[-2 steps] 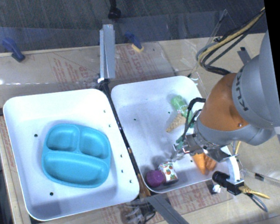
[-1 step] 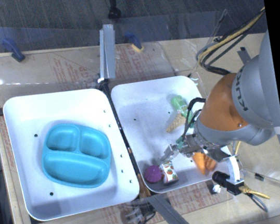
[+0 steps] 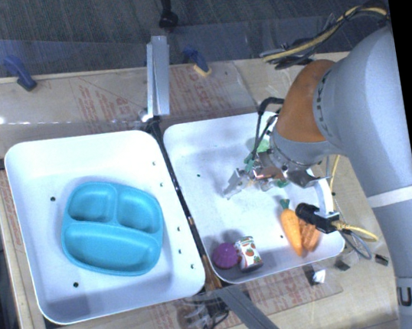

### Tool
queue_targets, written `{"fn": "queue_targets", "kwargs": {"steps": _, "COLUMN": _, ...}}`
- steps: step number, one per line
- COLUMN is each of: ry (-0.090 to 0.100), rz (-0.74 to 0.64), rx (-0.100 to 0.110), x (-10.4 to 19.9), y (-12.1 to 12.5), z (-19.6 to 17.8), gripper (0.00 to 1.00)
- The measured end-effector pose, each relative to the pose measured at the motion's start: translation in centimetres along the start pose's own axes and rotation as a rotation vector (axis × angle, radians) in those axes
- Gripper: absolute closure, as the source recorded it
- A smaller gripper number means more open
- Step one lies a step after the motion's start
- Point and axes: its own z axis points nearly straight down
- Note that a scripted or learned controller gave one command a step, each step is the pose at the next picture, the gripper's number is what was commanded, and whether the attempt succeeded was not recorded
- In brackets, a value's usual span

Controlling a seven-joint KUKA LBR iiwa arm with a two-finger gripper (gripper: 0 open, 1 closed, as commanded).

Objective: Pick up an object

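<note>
The grey arm with its orange band reaches in from the right over the right-hand shallow white bin (image 3: 189,155), and its end effector (image 3: 234,185) hangs low above the middle of that bin's floor, its light metal fingertips pointing left; whether the fingers are spread or closed cannot be told from this angle, and nothing is seen between them. The nearest thing to pick is an orange carrot-shaped toy (image 3: 292,230), lying just below and to the right of the end effector, beside a second orange piece (image 3: 309,237) partly hidden by a black part of the wrist. Further along the bin's near edge sit a round purple ball (image 3: 223,255) and a small printed can (image 3: 248,254), touching each other. The left-hand white bin (image 3: 27,161) holds a blue divided plastic plate (image 3: 112,227). Both bins rest on the wooden table (image 3: 63,97).
</note>
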Motion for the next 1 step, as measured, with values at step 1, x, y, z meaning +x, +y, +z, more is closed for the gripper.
{"fn": "queue_targets", "kwargs": {"steps": 1, "ry": 0.000, "rz": 0.001, "rx": 0.002, "x": 0.19, "y": -5.31, "z": 0.07, "gripper": 0.00}}
